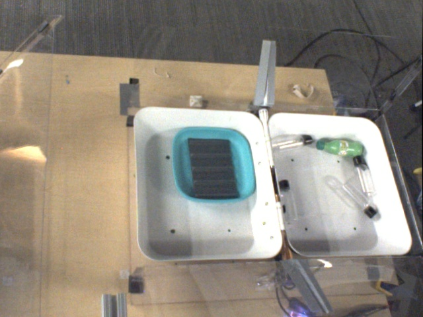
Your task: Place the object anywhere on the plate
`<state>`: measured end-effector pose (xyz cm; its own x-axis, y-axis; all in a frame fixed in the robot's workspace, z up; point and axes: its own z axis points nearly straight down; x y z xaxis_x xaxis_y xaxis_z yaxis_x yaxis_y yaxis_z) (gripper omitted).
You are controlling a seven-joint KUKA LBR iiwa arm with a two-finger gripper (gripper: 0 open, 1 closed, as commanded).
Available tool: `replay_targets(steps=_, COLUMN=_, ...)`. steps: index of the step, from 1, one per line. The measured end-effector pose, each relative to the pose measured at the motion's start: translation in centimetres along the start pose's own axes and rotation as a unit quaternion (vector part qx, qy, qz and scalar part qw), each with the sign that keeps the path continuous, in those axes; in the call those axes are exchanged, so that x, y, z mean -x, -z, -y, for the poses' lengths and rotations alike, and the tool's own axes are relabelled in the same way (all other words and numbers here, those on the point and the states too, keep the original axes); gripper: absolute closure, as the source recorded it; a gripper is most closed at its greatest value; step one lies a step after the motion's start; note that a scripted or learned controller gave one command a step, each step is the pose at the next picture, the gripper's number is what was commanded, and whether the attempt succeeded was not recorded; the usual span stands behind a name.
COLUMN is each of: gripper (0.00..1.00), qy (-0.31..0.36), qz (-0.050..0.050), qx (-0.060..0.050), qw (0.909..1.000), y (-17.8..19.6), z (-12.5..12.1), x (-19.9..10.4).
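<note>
A turquoise plate (246,167) with rounded corners sits in the left bin (152,210), toward its back. On the plate lies a dark ribbed rectangular object (212,168), roughly centred. The right bin (390,230) holds a green bottle-like object (339,146) near its back, and several clear tubes with black caps: one (292,141) at the back left, one (363,176) on the right, one (352,198) slanting toward the front right.
A small black piece (283,185) lies by the wall between the bins. A grey metal post (266,74) stands behind the bins. Cables (344,45) run over the floor at the back right. The wooden bench (66,177) stretches to the left.
</note>
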<state>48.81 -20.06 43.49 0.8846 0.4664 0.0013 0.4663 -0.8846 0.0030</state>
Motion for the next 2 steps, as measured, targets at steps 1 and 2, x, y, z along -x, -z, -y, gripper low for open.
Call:
replay_targets(steps=1, gripper=1.00, qy=0.005, qz=0.000, qx=0.001, qw=1.0000, y=1.0, z=0.0, x=-0.2)
replay_targets(steps=2, gripper=1.00, qy=0.042, qz=0.000, qx=-0.001, qw=0.9991, y=-5.7, z=4.1, x=-2.2)
